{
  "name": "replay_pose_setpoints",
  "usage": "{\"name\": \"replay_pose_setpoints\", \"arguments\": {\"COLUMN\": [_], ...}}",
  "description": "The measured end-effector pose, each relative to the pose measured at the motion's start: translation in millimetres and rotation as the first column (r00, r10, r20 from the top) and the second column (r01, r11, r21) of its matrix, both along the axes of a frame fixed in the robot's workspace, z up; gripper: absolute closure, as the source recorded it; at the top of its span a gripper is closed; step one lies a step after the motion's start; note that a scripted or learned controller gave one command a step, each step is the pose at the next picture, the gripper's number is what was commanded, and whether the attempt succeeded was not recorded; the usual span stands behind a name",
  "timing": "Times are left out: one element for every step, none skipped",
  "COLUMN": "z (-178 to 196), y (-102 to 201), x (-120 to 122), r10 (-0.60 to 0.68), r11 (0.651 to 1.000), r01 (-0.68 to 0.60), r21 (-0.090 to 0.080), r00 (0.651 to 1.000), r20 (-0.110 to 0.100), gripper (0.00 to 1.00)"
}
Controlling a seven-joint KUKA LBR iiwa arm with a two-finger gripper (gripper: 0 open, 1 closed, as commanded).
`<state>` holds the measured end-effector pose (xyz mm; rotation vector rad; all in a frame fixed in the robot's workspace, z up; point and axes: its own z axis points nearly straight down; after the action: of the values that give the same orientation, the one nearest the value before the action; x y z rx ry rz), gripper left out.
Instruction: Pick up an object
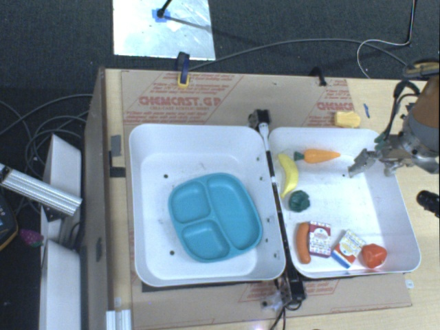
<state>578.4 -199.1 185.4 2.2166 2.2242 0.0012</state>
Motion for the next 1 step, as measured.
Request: {"name": "replay_pose_setpoints", "arguments": {"z": [-81.0], "y": [83.2], "x": [28.4], "r10": [0.001], "r11": [1.000], "r01": [-0.001], "r21": [0.003], "r00": [1.000], "r20": [-0.002], "gripper": [0.00]}}
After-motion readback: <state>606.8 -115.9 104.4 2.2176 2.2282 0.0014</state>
